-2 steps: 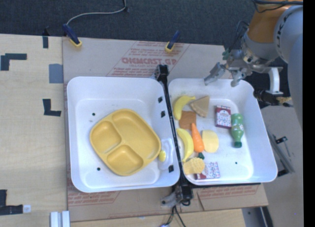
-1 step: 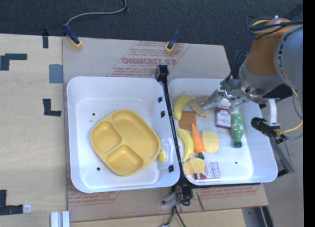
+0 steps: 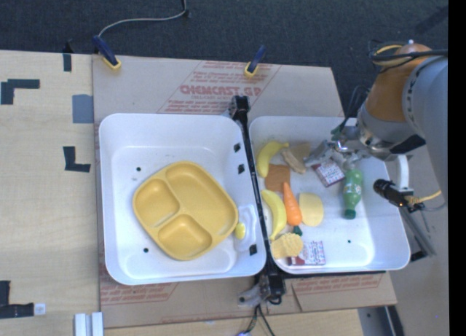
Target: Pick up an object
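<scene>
My gripper (image 3: 322, 154) hangs low over the upper middle of the right bin (image 3: 378, 254), reaching in from the right. It sits just above a small red-and-white packet (image 3: 330, 174) and next to a tan bread-like piece (image 3: 295, 158). A green bottle (image 3: 352, 192) lies just to its lower right. Further left lie a banana (image 3: 267, 154), a brown flat piece (image 3: 277, 176), an orange carrot (image 3: 291, 203), a second banana (image 3: 275, 212) and a pale yellow round piece (image 3: 312, 209). Nothing visibly hangs from the gripper.
The left bin (image 3: 116, 145) holds a yellow divided plate (image 3: 186, 209) and a small yellow bit (image 3: 239, 231) by the divider. A yellow corn-like piece (image 3: 289, 245) and a printed packet (image 3: 315, 252) lie at the right bin's front. The arm's orange band (image 3: 393, 72) rises at far right.
</scene>
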### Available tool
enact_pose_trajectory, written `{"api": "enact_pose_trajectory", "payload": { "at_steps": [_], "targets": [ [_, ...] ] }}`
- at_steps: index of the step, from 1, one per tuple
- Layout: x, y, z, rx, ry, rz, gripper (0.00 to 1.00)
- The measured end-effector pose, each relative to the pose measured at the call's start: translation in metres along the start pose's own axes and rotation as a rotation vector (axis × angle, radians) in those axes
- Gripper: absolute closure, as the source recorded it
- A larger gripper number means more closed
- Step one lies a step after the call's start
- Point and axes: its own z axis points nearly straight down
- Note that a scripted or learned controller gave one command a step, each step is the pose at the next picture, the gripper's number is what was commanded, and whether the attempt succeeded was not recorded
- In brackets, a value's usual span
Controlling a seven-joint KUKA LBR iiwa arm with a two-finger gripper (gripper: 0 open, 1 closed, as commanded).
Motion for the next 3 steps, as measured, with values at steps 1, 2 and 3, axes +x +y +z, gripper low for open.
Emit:
{"api": "enact_pose_trajectory", "payload": {
  "at_steps": [1,2,3],
  "targets": [
    [0.014,0.031,0.008,-0.004,0.000,-0.002,0.00],
    [-0.028,0.038,-0.035,0.004,0.001,-0.002,0.00],
    [0.018,0.008,0.013,0.003,0.001,-0.002,0.00]
  ]
}}
